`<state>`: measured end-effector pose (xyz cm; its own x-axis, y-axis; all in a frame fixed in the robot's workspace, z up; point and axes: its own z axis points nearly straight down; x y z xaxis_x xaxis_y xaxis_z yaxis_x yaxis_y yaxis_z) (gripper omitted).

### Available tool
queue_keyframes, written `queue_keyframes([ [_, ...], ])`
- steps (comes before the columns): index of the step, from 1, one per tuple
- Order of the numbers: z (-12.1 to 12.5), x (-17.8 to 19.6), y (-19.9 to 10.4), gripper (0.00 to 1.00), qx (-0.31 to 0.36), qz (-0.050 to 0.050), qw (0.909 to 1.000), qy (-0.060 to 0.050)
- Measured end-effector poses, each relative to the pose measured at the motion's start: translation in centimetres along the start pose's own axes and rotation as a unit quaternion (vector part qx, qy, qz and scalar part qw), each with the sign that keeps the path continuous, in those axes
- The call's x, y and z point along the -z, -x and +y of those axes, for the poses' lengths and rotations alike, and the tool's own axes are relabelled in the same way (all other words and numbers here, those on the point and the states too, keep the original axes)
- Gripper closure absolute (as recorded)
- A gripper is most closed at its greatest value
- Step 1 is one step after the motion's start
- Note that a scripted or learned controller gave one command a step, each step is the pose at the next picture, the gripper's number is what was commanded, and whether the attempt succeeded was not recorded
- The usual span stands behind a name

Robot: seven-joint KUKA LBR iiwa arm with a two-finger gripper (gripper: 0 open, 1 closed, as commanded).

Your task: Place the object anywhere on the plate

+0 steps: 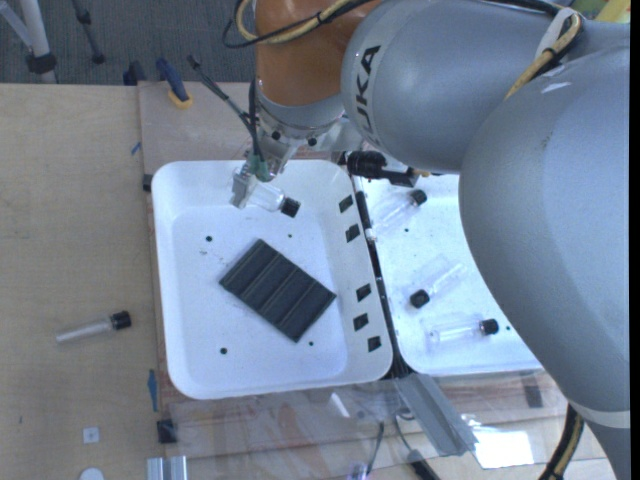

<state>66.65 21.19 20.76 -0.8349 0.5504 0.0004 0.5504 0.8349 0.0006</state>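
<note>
A dark ribbed plate (277,289) lies flat and turned at an angle in the middle of the left bin (185,363). My gripper (247,186) hangs over the back of that bin, up and slightly left of the plate. A clear vial with a black cap (272,201) sticks out to the right from its tip, its clear end between the fingers (241,188). The gripper is shut on it. The vial is apart from the plate, a short way behind the plate's far corner.
The right bin (500,363) holds three more clear vials with black caps (400,208) (435,283) (460,329). Another vial (93,327) lies on the wooden bench left of the bins. Black clips (352,233) line the rim between the bins. The arm's bulk covers the upper right.
</note>
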Motion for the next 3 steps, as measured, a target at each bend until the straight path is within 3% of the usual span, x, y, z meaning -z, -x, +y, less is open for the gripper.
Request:
queue_keyframes([
  [1,-2.8,2.1,-5.3,1.00,0.147,0.000,0.9891,0.000],
  [2,0.4,10.5,-1.9,1.00,0.322,-0.003,0.9468,0.003],
  [3,1.0,-0.4,-0.6,1.00,0.180,0.000,0.9836,0.000],
])
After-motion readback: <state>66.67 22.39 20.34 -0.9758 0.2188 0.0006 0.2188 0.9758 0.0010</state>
